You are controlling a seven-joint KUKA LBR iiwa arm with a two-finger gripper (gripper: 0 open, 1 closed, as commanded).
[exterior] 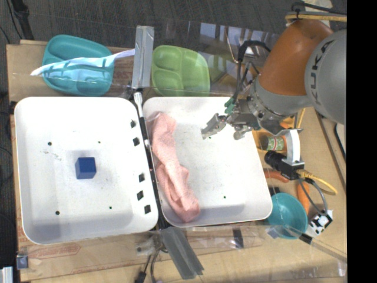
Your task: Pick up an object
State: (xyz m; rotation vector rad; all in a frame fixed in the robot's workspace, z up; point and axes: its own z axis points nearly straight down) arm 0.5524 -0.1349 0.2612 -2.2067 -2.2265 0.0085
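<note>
1 pink cloth (pixel 171 167) lies bunched along left wall of right bin (pixel 235 211), prob. easiest grab w/ gripper (pixel 222 127) hovering just right of it, fingers apart & holding nothing; 1 blue cube (pixel 86 167) sits alone in left bin (pixel 35 217), 2 bins on counter.

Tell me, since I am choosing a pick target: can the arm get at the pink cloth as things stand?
Probably yes. The pink cloth lies uncovered along the left wall of the right bin, and the claw hangs over that same bin with bare floor between them.
</note>
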